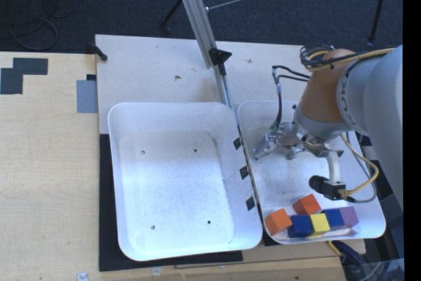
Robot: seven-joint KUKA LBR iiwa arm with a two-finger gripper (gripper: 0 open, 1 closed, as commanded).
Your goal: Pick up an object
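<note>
- While the gripper (279, 141) hovers over the upper part of the right bin (263, 116), a cluster of small blocks lies well apart from it, along the bin's near edge; whether it is open or closed cannot be told from this angle, and nothing is seen in its grasp.
- Judged from this view, a clean pick means travelling toward the near edge and choosing an outer block, such as the orange block (278, 219), which has free space on its left.
- Packed side by side, the blue block (300, 225), yellow block (320, 223) and purple block (349, 215) leave little room to close around one.
- Blocks look matte, hard-edged and cubic; the bins are smooth, shallow white plastic with rounded corners.
</note>
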